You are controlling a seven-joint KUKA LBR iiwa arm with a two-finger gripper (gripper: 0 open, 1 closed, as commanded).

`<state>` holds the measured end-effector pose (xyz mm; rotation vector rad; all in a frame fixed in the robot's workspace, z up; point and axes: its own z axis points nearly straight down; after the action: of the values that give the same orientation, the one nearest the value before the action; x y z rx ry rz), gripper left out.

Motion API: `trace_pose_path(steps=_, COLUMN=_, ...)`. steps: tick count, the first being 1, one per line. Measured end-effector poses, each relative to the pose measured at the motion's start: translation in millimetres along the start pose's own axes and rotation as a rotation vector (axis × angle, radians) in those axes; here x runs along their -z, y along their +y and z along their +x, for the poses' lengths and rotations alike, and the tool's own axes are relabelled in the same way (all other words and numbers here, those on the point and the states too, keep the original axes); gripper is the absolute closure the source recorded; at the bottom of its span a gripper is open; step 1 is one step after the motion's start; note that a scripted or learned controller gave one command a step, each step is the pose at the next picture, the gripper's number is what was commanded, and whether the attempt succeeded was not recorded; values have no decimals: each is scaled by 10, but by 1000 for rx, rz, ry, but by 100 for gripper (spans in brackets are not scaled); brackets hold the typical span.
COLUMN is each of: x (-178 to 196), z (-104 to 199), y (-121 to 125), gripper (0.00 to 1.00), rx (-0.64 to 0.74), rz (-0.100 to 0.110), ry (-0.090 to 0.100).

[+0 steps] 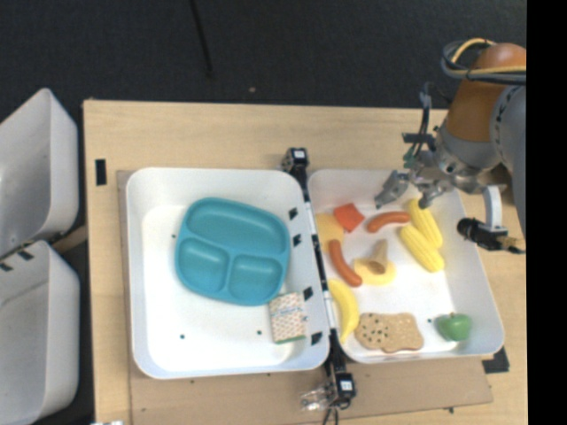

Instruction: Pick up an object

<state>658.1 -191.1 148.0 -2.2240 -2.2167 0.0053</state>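
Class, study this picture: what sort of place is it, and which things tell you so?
Probably a robotics lab test bench: a gripper hangs over a white bin of toy food, beside another bin holding a blue divided plate.

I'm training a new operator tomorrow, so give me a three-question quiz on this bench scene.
1. True or false: the blue divided plate lies in the same bin as the corn cob.
2. Which item sits nearest the right bin's front right corner? A) green apple B) orange block C) cookie
3. Fill in: the small packet in the left bin lies just in front of the ____.

Key: 1 false, the plate is in the left bin and the corn in the right; 2 A; 3 blue divided plate.
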Motion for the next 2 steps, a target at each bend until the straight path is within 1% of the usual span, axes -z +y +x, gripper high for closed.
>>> trace_pose_path(steps=1, x=-495, z=-3, y=-5, gripper=0, rx=0, rz=-1, ry=0)
trace_pose_path(steps=2, x=-350, z=-16, y=17, gripper=100, rx=-1, rz=-9, ry=-2)
